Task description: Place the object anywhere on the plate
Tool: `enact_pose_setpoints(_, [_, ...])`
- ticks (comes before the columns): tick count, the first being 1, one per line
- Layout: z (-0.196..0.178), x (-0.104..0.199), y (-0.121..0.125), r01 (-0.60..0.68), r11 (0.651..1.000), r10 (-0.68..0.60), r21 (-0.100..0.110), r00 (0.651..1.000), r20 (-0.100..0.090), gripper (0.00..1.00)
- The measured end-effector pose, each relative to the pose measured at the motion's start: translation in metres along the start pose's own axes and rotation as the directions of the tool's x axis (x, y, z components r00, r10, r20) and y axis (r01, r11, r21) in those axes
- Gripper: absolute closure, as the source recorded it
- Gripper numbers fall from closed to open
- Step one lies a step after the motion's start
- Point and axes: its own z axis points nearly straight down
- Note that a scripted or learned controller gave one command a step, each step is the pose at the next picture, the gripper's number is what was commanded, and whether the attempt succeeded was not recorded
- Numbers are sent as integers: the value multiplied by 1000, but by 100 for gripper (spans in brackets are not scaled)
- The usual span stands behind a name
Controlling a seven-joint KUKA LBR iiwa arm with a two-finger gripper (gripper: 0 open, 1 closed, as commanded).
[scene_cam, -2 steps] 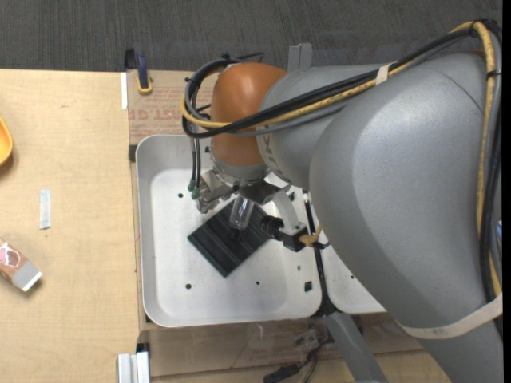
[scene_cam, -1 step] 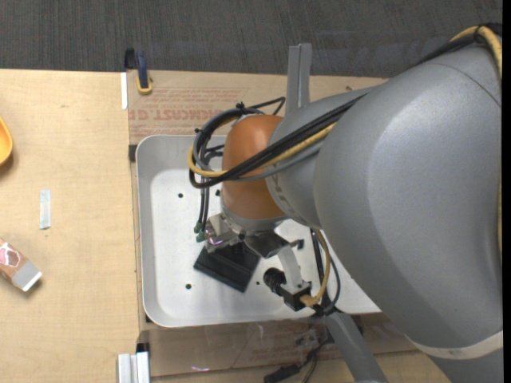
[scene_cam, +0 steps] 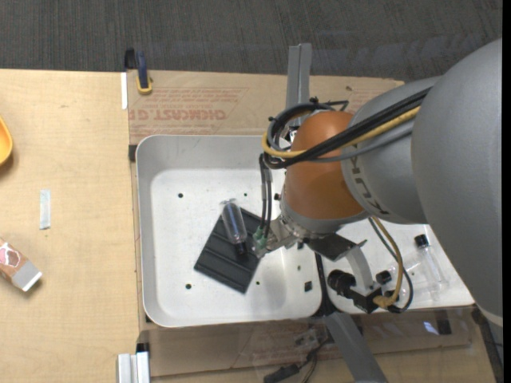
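A bulky grey robot arm (scene_cam: 447, 134) with a rounded orange band (scene_cam: 319, 166) above its wrist — black and yellow cables (scene_cam: 351, 134) loop across it, toward small black fittings below.

Bright even light, sharp, soft shadows.

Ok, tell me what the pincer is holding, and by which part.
Cannot be told. The pincer sits at the lower end of the vial lying on the black plate, but the wrist hides whether it grips it.
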Motion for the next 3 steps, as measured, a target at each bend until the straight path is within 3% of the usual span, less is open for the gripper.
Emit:
enact_pose_setpoints(1, [0,0,0,1,1000,-1,-1,1000,0,0])
enact_pose_setpoints(2, [14,-31,68,22,1000,-22,-1,1000,1,0])
enact_pose_setpoints(3, [49,67,25,-37,999,37,-5,999,0,0])
